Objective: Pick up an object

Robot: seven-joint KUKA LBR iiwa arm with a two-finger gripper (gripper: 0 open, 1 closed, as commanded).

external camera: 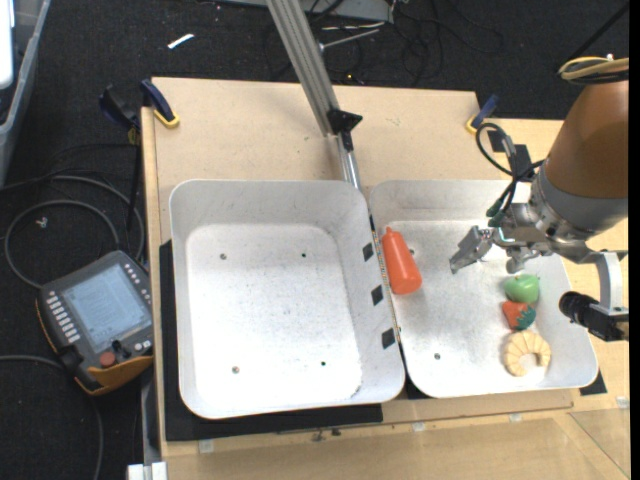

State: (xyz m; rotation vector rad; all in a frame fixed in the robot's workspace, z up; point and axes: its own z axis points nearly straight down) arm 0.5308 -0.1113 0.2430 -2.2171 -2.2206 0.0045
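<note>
An orange carrot-shaped toy (401,261) lies in the right bin (450,363), against its left wall. A green toy (522,288), a red-orange toy (517,314) and a beige shrimp-like toy (526,352) sit in a row near that bin's right side. My gripper (487,254) hangs over the middle of the right bin, between the carrot and the green toy. It is open, and nothing is between its fingers (464,253). The green toy lies just below and right of it.
The left bin (200,208) holds no objects. A slanted metal pole (305,53) comes down to the seam between the bins. A teach pendant (97,313) lies off the bench at the left. Clamps (158,103) sit at the bench's back corners.
</note>
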